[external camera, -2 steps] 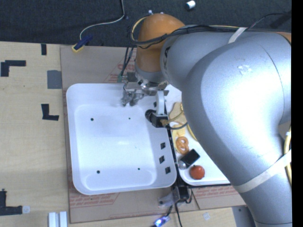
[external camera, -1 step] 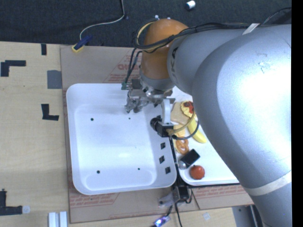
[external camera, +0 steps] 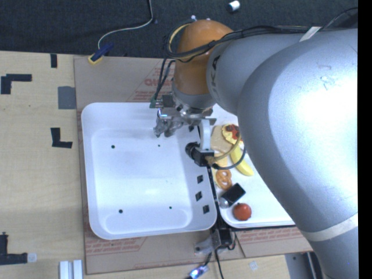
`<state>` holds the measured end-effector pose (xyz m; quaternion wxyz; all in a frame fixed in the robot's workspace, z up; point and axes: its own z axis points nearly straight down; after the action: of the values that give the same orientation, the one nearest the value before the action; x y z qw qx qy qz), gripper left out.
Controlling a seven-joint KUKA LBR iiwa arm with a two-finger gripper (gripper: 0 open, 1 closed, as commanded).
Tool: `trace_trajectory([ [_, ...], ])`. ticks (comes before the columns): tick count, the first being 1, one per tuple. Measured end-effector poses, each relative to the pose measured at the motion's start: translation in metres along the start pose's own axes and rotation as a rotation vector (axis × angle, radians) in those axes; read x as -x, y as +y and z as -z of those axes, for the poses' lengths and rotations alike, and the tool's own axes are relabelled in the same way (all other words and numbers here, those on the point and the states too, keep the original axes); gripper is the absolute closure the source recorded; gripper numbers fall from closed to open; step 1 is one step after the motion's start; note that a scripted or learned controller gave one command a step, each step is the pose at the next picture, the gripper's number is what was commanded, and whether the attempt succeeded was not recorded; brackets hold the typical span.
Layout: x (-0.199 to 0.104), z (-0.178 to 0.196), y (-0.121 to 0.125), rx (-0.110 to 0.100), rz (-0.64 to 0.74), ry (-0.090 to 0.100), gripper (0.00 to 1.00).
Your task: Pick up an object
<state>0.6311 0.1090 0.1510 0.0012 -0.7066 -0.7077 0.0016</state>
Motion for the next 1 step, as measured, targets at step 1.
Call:
trace_trajectory([
  [1,-0.0598,0.0125,0.0203,0.005,0.005,0.003,1.00],
])
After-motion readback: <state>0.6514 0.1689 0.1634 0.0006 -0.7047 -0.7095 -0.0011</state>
